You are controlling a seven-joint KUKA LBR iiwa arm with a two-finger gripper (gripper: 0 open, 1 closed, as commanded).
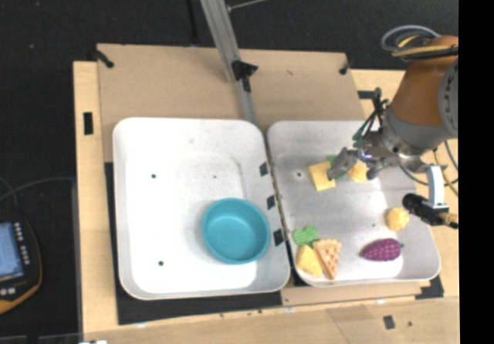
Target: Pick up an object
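A: What is seen in the left bin [154, 142]?
B: 1 blue bowl [235, 230] is seen near its right wall.
A: And the right bin [309, 134]?
B: A yellow block [321, 176] lies just beside the gripper [353, 165]; whether it is gripped cannot be told. Lower, a green piece [306, 235], a waffle wedge [328, 257], purple grapes [381, 250] and a yellow lump [397, 218] are spread.
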